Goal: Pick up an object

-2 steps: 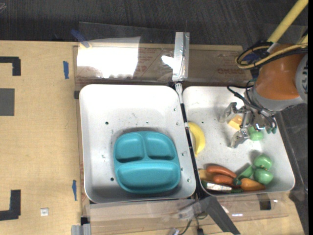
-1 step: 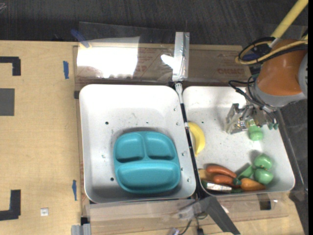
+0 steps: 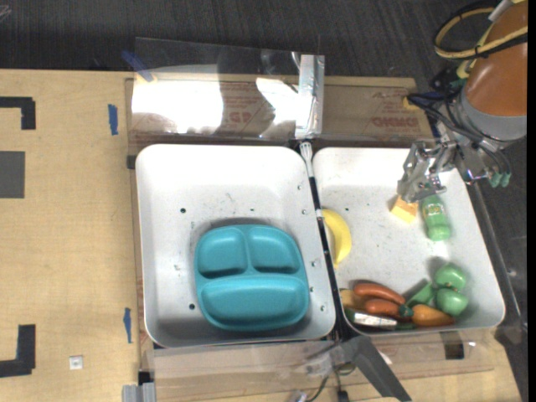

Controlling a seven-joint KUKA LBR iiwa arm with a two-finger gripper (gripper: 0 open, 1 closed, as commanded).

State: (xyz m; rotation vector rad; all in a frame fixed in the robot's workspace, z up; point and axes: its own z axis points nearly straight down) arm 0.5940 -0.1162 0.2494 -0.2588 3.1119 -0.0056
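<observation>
My gripper [image 3: 425, 181] hangs over the upper right of the right bin [image 3: 368, 182]. Its metal fingers look spread and open, with nothing between them. Just below the fingertips lie a small yellow block [image 3: 405, 211] and a green bottle [image 3: 435, 219], side by side. A banana [image 3: 337, 234] rests against the bin's left wall. Along the front of this bin sit a green pepper [image 3: 450, 280], a red-orange chili [image 3: 378, 294] and an orange carrot [image 3: 432, 314].
The left bin [image 3: 167, 182] holds a teal divided plate [image 3: 249, 276] in its front half. A clear plastic sheet [image 3: 226, 99] is taped behind the bins. The wall between the bins [image 3: 311, 199] runs close to the banana.
</observation>
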